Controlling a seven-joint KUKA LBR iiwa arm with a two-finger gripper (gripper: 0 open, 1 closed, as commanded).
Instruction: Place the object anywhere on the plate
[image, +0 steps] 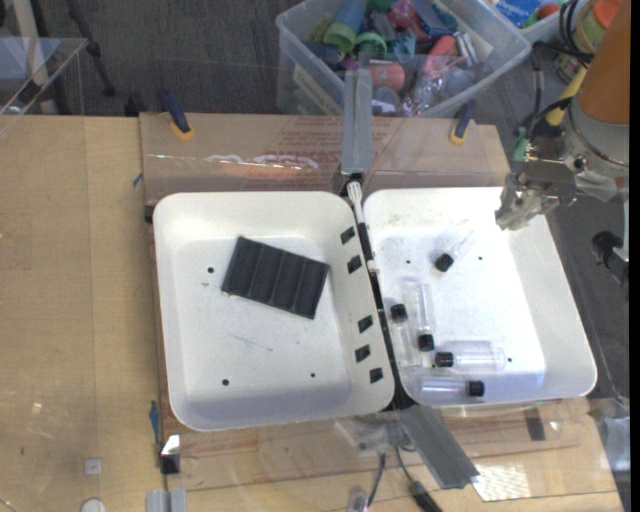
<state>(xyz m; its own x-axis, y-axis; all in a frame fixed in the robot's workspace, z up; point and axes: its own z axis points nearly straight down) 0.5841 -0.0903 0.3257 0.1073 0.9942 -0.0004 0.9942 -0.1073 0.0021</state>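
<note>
Light wood bench (70, 300), slanted top-down view, with two shallow white bins side by side on it. Left bin (180, 390) holds a dark ribbed rectangular plate (275, 277), lying flat, rotated a bit, in the upper middle of the bin floor, nothing on top of it. Right bin (560, 350) holds several clear plastic vials with black caps: one vial (449, 252) near the upper middle, tilted, cap toward the lower left; one vial (418, 305) standing roughly lengthwise just right of the divider; one vial (470, 356) lying sideways lower down; one more vial (445, 385) lying along the bottom edge, cap at its right end. A loose black cap (398, 312) sits just beside the lengthwise vial. Which vial is the target object can't be told; all are in the right bin, well apart from the plate. Black clips (362, 325) run along the seam between the bins. Arm comes in from the upper right, orange band (605, 70) at the frame edge, gripper (520, 212) hanging over the upper right corner of the right bin. Claw opening can't be told at this angle; no vial seen in it. Behind the bench, a clear tub (400, 50) full of colourful plastic items. Blue-yellow clamps (178, 122) hold a board at the back edge.
</note>
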